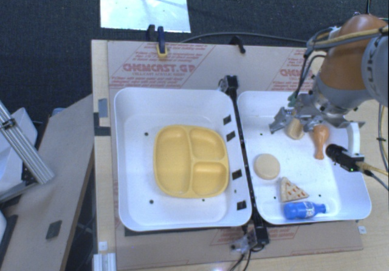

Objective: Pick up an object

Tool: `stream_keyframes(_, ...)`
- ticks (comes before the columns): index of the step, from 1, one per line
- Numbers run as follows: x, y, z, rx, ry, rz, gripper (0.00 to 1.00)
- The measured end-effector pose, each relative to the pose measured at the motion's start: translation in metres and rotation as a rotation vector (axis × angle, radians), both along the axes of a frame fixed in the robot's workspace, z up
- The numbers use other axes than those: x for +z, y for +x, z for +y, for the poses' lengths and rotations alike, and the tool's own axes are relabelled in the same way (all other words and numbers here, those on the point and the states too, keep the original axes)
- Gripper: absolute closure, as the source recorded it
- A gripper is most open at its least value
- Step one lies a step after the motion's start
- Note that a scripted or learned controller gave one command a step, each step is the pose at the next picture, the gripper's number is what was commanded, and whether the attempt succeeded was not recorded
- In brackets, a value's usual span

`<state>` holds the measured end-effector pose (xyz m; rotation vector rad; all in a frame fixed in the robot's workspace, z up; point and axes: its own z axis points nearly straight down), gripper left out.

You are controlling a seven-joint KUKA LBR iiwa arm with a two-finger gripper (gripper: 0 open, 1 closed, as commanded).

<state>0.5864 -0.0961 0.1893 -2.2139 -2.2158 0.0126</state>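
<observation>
My gripper (296, 121) is low in the right bin (358, 200), near its back half. A small tan bread-like piece (295, 130) shows between its grey fingers (279, 123), which are shut on it. Just to its right lies a brown drumstick (320, 140), close to the gripper. Nearer the front lie a round beige cookie (267, 166), a triangular pizza slice (292, 191) and a blue bottle (304, 209) on its side.
The left bin (130, 142) holds a yellow divided plate (190, 161). A black divider with clips (238, 154) runs between the bins. A black cable end (343, 159) hangs over the right bin's right side, below the arm.
</observation>
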Motion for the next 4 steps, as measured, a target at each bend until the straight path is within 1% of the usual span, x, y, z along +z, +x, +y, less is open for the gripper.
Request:
stream_keyframes(1, 0.007, 0.003, 0.000, 0.002, -0.001, -0.014, 0.00)
stream_keyframes(2, -0.041, -0.003, -0.008, 0.000, -0.001, -0.010, 0.00)
stream_keyframes(3, -0.092, -0.001, 0.003, 0.003, 0.000, -0.010, 0.00)
stream_keyframes(4, -0.105, -0.001, 0.003, 0.000, -0.001, -0.012, 0.00)
